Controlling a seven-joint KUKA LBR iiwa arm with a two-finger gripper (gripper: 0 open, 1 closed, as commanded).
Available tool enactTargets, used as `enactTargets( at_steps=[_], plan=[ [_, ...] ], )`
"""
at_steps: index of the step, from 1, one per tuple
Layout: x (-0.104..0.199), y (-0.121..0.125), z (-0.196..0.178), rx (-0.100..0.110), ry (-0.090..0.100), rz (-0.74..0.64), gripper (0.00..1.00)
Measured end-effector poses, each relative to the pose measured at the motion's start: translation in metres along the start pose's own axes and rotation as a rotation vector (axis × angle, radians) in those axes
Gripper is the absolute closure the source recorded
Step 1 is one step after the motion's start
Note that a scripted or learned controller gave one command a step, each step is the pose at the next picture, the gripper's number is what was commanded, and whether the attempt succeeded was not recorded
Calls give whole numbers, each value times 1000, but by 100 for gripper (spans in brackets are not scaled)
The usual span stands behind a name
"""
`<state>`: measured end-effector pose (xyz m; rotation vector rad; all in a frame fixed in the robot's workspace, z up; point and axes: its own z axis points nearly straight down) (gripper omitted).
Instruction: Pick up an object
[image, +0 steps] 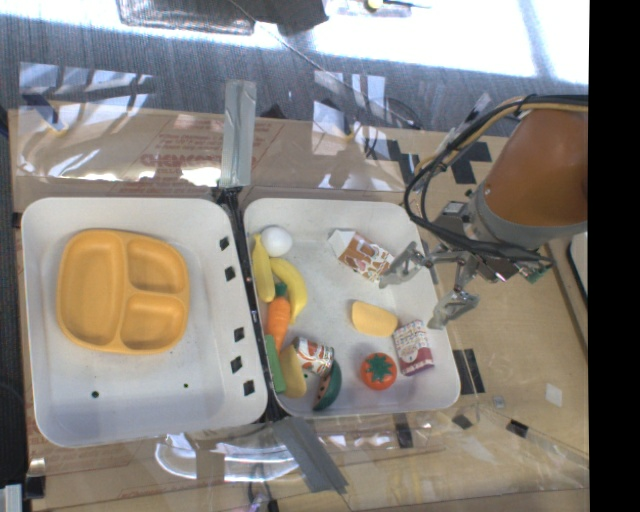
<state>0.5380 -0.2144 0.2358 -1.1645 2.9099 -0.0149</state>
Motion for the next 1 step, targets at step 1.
enactTargets(
  at_steps=[1],
  plan=[
    [-36,-26,96,-17,2,-220,0]
  ],
)
